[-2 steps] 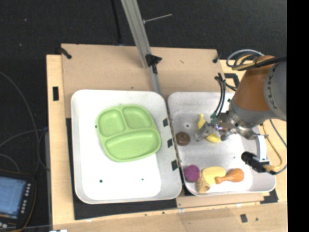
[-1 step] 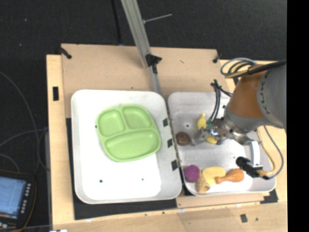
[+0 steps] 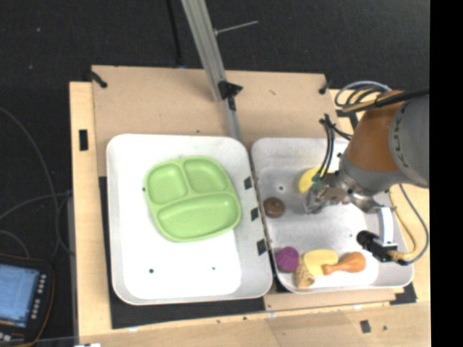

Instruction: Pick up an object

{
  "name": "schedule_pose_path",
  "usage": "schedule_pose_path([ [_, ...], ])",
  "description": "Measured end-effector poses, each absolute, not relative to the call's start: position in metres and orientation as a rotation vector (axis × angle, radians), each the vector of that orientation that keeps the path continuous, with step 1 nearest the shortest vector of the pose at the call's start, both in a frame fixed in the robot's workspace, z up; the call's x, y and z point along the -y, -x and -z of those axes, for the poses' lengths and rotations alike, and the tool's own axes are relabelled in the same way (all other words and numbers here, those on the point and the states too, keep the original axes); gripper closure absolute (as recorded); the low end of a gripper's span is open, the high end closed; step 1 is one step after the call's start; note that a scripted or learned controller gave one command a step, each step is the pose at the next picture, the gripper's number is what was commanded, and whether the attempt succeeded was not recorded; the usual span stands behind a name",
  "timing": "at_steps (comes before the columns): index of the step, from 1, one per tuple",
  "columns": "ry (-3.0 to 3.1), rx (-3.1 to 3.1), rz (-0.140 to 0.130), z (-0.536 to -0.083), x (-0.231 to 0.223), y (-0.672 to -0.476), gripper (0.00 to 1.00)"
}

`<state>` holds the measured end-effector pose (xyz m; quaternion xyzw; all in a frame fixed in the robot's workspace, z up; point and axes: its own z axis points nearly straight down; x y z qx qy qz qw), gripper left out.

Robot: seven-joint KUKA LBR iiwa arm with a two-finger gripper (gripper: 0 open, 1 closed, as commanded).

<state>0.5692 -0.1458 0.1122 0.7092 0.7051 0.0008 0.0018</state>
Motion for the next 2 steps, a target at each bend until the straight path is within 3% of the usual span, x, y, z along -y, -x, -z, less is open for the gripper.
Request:
schedule_pose_path([
  [2, -2.213, -2.219, -0.005, -0.223, 0.163, -0.582, 1.00],
])
